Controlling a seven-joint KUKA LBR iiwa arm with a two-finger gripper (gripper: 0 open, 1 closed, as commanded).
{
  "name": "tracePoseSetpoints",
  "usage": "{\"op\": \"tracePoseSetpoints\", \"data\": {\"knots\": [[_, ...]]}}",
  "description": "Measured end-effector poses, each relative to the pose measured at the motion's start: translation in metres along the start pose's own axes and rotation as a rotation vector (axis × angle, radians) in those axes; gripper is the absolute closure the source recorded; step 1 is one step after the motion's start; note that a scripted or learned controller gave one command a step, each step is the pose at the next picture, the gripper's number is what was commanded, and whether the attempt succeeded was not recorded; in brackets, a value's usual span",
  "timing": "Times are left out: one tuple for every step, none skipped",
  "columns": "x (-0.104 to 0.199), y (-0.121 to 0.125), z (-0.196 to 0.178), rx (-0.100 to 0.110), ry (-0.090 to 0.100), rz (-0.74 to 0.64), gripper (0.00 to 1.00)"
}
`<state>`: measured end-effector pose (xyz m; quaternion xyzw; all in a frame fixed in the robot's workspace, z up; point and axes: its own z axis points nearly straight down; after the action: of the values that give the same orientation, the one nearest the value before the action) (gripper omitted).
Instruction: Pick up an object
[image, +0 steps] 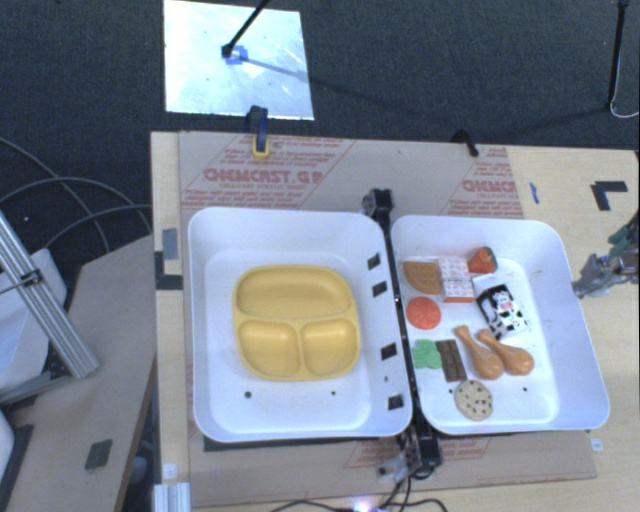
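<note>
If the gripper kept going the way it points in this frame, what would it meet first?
The gripper sits at the right bin's right edge, pointing left. Going straight on, it would probably meet the black-and-white carton first, though its height over the bin is unclear.

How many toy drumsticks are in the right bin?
2. Both lie side by side in the right bin's lower middle: one drumstick beside the chocolate bar, the other drumstick just right of it, below the black-and-white carton. None looks hidden.
</note>
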<state>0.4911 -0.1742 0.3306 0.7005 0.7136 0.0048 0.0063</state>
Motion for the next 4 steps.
{"op": "tracePoseSetpoints", "data": {"knots": [[-0.013,-0.004,-0.005,0.012,0.001,0.017,1.00],[-0.012,-0.003,-0.016,0.007,0.001,0.011,1.00],[-0.032,-0.004,-0.015,0.012,0.001,0.016,1.00],[-0.031,-0.003,-0.026,0.007,0.000,0.010,1.00]]}}
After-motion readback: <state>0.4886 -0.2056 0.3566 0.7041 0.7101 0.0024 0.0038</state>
